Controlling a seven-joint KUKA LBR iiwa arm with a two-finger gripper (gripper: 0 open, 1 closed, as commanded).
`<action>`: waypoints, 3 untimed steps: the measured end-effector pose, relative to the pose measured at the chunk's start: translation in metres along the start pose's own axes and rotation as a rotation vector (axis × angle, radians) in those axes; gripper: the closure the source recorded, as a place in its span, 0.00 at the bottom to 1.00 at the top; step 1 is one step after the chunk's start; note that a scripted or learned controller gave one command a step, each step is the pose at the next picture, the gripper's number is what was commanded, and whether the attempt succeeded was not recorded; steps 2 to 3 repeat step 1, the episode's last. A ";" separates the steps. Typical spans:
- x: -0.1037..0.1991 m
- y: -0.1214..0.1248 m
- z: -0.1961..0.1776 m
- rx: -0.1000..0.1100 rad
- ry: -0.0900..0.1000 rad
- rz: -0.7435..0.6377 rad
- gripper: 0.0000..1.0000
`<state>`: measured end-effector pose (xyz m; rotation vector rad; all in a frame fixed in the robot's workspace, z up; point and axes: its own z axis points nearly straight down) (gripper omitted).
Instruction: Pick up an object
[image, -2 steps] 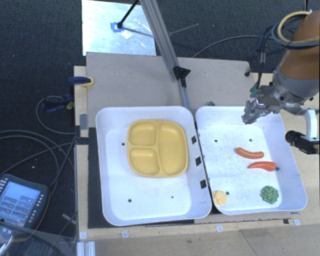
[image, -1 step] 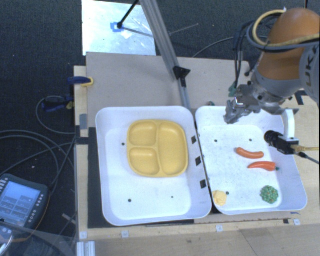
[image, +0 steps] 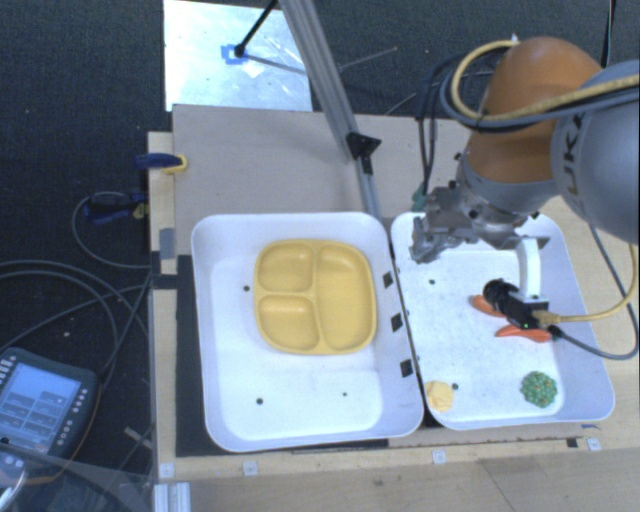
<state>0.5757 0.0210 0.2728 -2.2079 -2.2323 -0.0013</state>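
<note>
Orientation of the orange piece (image: 525, 334) in the right bin (image: 470, 365), anyone?

— Long axis sideways, dipping rightward, toward the bin's right wall. Arm bends over its far edge, gripper (image: 430, 243) near its far-left corner; can't tell if it's spread or closed.

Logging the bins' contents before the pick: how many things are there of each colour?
Yellow: 2, the plate and a small lump
Green: 1, a ball
Orange: 1, a partly hidden strip
Total: 4
</note>
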 end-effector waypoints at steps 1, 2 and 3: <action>0.052 -0.012 0.003 0.000 0.001 0.000 1.00; 0.052 -0.012 0.003 0.000 0.001 0.000 1.00; 0.052 -0.012 0.003 0.000 0.001 0.000 1.00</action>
